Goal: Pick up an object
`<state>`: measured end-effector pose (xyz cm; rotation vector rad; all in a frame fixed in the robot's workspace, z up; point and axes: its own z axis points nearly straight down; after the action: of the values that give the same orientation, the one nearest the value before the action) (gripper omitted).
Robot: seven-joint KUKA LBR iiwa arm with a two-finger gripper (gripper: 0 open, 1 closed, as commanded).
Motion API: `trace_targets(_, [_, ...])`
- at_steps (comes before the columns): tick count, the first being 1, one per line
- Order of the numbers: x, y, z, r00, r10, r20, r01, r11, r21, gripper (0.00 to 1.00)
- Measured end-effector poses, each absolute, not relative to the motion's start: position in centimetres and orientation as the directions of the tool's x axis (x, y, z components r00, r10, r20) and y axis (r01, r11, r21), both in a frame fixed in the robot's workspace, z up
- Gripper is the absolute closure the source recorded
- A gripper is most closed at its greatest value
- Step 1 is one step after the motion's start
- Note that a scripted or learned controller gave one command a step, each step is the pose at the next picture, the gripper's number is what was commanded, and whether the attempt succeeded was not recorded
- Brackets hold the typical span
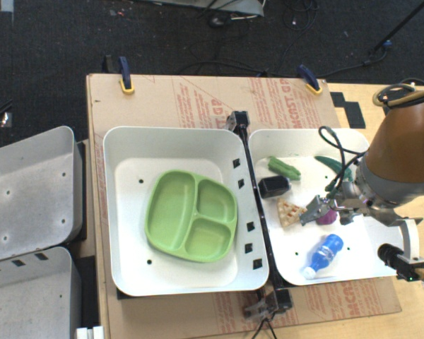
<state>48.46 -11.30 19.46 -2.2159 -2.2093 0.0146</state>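
End effector [324,212] low in right bin [353,270], over purple object [328,217] beside waffle piece [290,213]; finger state impossible to tell. Blue bottle [323,254] nearby; green divided plate [192,216] in left bin [127,260].

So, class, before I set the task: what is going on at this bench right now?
A robot arm reaches in over the right bin, its gripper low beside a purple object and a waffle-like piece. Also in that bin lie a blue bottle, a black block and a green pepper-like item. The left bin holds a green divided plate. Nothing is visibly lifted.
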Motion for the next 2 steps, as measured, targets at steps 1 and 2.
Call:
trace_targets(1, [48.8,-11.3,20.2,0.0,1.0,0.0,1.0,0.0,-0.002,0.0])
trace_targets(2, [48.7,-11.3,15.9,0.002,1.0,0.001,1.0,-0.002,-0.003,0.0])
